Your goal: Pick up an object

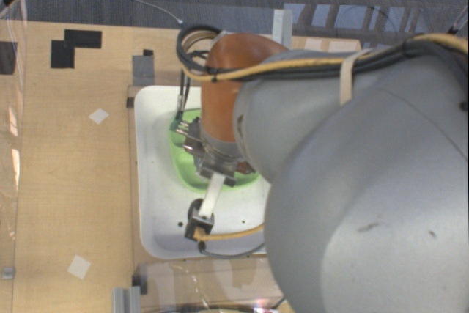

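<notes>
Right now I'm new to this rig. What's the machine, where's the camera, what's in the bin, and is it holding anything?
There is one camera, fixed above the bench and looking down at a slant. The big grey mass on the right is a robot arm, close to the lens, which reaches in from the right. The orange band sits just above its wrist. Below that is the gripper, low over a shallow white bin on the wooden bench. Under it lies a bright green thing. The wrist covers most of it, so I cannot name it. From this angle I cannot tell whether the gripper has hold of it.
</notes>
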Motion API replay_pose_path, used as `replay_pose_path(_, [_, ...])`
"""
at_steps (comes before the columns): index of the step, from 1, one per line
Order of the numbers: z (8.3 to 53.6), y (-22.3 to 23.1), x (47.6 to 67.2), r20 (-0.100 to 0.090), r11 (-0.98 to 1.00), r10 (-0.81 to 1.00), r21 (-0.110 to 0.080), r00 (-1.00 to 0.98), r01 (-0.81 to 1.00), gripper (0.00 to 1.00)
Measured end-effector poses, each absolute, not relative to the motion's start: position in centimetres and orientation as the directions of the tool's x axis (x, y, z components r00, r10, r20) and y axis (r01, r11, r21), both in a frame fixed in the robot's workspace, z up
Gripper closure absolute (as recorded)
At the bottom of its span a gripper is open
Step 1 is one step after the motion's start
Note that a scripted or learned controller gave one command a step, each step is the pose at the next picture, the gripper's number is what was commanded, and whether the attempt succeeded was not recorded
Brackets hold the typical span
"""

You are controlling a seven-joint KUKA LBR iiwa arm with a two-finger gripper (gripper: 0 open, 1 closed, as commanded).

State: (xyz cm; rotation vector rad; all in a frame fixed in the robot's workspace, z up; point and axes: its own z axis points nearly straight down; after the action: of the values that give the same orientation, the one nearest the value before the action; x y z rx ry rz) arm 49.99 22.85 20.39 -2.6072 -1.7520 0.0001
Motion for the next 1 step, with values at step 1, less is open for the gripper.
replay_pose_path(1, [18.59,23.5,48.62,-0.001,-0.716,0.698,-0.001,0.716,0.698,1.0])
